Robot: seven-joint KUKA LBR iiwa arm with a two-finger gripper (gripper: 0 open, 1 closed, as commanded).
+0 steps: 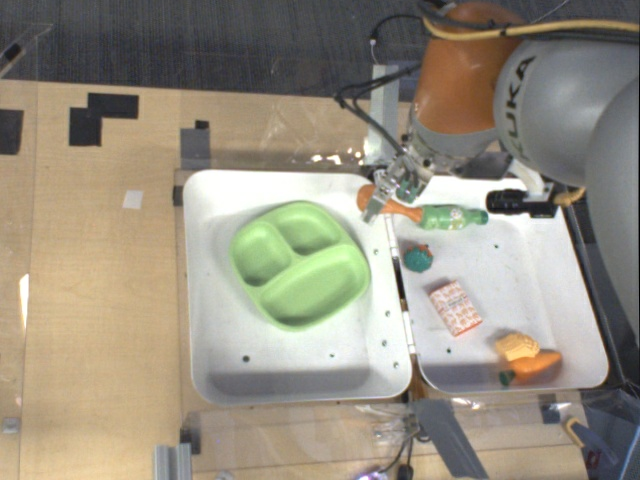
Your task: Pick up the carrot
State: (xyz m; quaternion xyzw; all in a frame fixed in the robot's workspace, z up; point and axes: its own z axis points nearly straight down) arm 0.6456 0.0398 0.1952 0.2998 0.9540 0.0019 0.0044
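Carrot (392, 206) is sitting between the fingers of the gripper (385, 196), upper centre; shallow hold is risking a slip over the bin divider.

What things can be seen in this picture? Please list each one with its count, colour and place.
Bins: 2, white, side by side on the bench.
Divided plate: 1, green, in the left bin.
Carrot: 1, orange, at the far edge between the bins, at the hand.
Bottle: 1, green, far end of right bin.
Small round item: 1, teal, right bin.
Packet: 1, red-patterned, middle of right bin.
Food piece: 1, tan and orange, near right corner.
Arm: 1, grey, orange band.
Hand: 1, over the carrot.
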